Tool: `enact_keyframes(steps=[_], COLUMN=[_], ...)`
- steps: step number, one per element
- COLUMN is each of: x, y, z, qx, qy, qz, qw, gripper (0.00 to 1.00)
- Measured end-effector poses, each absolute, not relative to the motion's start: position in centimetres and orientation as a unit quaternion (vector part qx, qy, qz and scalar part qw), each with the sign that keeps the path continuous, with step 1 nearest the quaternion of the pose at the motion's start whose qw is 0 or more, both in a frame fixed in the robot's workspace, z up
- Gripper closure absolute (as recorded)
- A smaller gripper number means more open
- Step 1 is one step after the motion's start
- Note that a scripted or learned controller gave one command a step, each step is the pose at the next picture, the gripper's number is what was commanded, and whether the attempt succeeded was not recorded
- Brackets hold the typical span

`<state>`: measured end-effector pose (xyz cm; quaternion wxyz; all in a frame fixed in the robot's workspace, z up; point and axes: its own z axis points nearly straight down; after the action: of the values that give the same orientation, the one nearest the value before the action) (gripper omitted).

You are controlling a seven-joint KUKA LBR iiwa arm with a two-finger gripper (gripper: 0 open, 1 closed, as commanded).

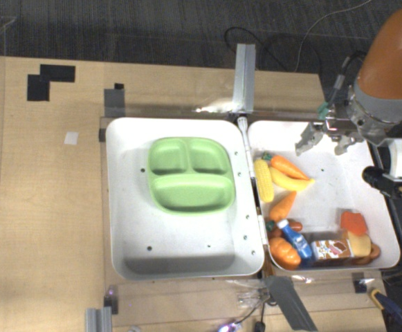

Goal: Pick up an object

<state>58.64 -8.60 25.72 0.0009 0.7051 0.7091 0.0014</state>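
While the grey arm (387, 54) with its orange band reaches in from the right, the jaws hang over the top part of the right bin (329, 178), spread wide apart with nothing between them. One finger (308, 140) points down to the left and the other sits near the bin's right side. Both bins sit side by side on the wooden desk (41, 206).

Just below the jaws, near the bin's left wall, lie a carrot (288, 165), a yellow banana (288, 179) and a corn cob (263, 179), all close together. A second orange carrot (283, 205) lies a little lower. Along the bottom of the bin are a round orange fruit (284, 252), a small blue bottle (297, 241) leaning on it, a brown box with a label (332, 248), and a red piece (353, 221) near the right wall.

The left bin (128, 206) holds a green tray (189, 173) with three parts, lying flat in its middle
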Motion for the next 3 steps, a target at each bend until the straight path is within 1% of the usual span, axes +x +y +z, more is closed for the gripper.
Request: enact_keyframes(steps=[1,2,3], x=[62.0,59.0,58.7], y=[-9.6,-6.1,-4.4], z=[16.6,35.5,24.5], qx=[0.743,0.723,0.738], qy=[0.669,0.691,0.675], qz=[0.0012,0.0028,0.0001], qw=[0.001,0.003,0.000], gripper=[0.00,0.00,0.00])
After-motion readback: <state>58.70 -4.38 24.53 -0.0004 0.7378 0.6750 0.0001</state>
